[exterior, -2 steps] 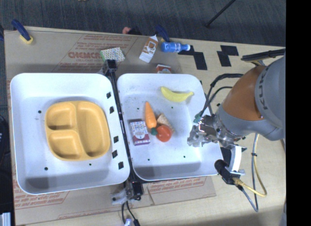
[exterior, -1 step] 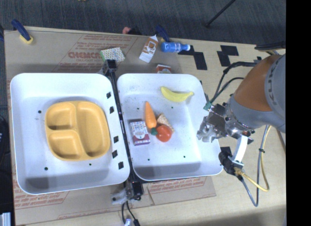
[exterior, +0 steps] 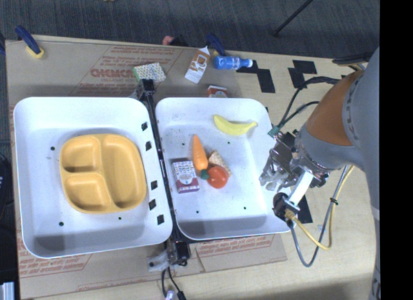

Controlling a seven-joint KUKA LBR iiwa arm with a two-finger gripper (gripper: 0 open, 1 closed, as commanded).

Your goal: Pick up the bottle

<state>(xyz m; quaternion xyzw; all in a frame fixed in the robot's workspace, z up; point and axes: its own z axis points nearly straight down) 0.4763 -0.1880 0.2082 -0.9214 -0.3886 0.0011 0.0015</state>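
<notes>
Right bin (exterior: 255, 222), near rim: gripper (exterior: 276, 179) hovering at its right wall, grip state cannot be told. Bottle (exterior: 231, 63): blue, lying on bench beyond bins. Probably light, smooth plastic; grasp across mid-body.

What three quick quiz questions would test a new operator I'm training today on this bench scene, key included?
1. True or false: the blue bottle lies inside the right bin.
2. Which item lies in the left bin? A) banana B) yellow divided plate C) carrot
3. Name the fruit in the right bin that lies nearest the bottle.

Key
1. False; it lies on the bench beyond the bins.
2. B, the yellow divided plate.
3. The banana.
</notes>
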